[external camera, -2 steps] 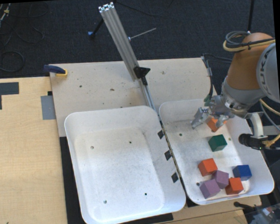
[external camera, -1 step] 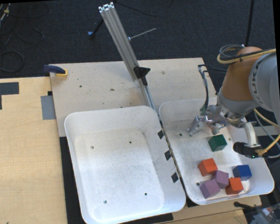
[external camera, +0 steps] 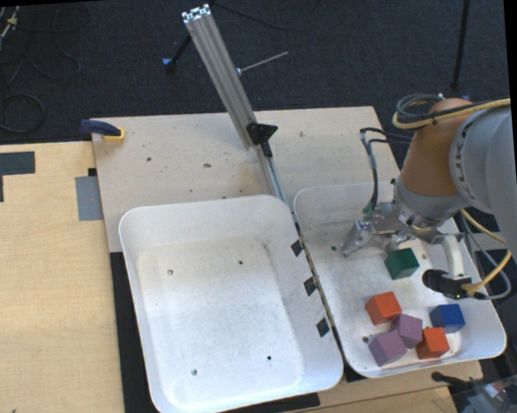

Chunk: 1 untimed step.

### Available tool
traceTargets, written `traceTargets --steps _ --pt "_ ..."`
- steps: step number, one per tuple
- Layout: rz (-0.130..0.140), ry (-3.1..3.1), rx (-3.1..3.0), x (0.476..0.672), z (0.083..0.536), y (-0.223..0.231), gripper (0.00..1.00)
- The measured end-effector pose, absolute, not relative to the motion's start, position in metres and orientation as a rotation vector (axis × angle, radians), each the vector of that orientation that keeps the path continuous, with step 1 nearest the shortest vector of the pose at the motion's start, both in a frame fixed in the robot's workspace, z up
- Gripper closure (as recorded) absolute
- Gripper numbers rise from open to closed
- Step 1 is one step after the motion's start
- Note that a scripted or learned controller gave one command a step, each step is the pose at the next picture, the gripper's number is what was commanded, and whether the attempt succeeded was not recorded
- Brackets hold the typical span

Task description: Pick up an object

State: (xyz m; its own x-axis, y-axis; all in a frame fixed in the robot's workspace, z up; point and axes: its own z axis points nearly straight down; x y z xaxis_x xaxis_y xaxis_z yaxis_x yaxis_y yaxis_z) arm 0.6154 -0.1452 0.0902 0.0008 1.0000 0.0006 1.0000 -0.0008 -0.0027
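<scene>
**Arm low over the right bin, blocks bunched at its near end**

Camera view: The right bin (external camera: 330, 206) holds all the candidates, and they sit crowded toward its near corner. A green cube (external camera: 402, 262) lies apart from the rest, closest to the arm. Below it an orange cube (external camera: 383, 307) sits just beside two purple blocks (external camera: 397, 339), which touch each other; a second orange block (external camera: 432, 342) and a blue cube (external camera: 446, 316) press against the bin's right wall. That clustering likely makes the green cube the easiest pick, since it has free space on its sides.

The gripper (external camera: 357, 237) reaches in from the right, its metal tip pointing toward the bin's bare middle, just up and left of the green cube. Whether its claw is spread or pressed together I cannot tell, and nothing is seen between its fingers. Judging by this pose, no object is picked up yet.

The left bin (external camera: 135, 229) lies alongside, touching the right one along their shared edge.
</scene>
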Motion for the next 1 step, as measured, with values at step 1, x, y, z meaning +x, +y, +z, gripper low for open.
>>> traceTargets --steps 1 --pt "0.003 -2.212 -2.225 0.6150 0.1003 -0.1463 1.00"
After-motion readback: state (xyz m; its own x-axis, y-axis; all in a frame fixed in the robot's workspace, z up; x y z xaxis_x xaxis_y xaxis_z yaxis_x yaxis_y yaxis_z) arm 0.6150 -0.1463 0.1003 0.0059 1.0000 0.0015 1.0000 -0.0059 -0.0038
